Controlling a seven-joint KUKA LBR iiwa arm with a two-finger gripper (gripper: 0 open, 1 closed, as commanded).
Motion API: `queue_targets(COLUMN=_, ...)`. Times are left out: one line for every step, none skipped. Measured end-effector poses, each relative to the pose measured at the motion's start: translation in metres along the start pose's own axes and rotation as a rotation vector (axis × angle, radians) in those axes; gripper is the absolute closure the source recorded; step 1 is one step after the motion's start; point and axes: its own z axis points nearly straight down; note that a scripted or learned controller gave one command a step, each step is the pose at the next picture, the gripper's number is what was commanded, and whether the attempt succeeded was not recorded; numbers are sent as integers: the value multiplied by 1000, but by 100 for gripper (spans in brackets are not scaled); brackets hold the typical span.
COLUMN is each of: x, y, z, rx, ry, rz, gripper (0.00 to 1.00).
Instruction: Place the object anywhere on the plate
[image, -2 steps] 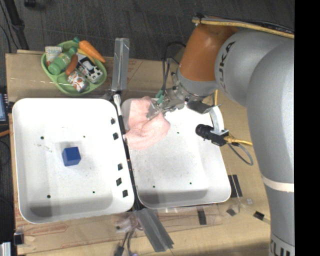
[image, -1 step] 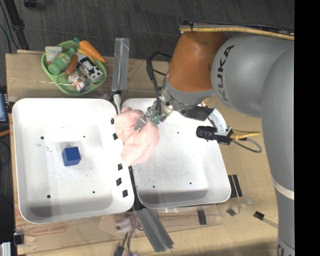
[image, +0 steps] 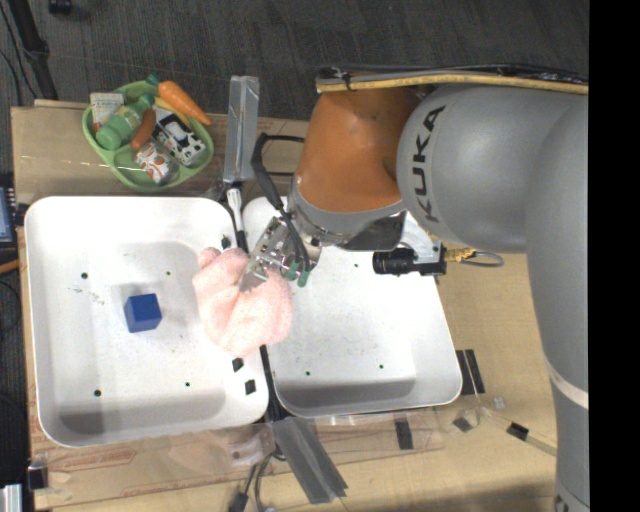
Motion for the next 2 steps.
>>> queue_targets(x=42, y=33, z=-14, rx=0, ry=-2, rz=-405, gripper=100)
queue_targets(x=84, y=61, z=-11, rx=0, ry=-1, rz=-490, gripper=100)
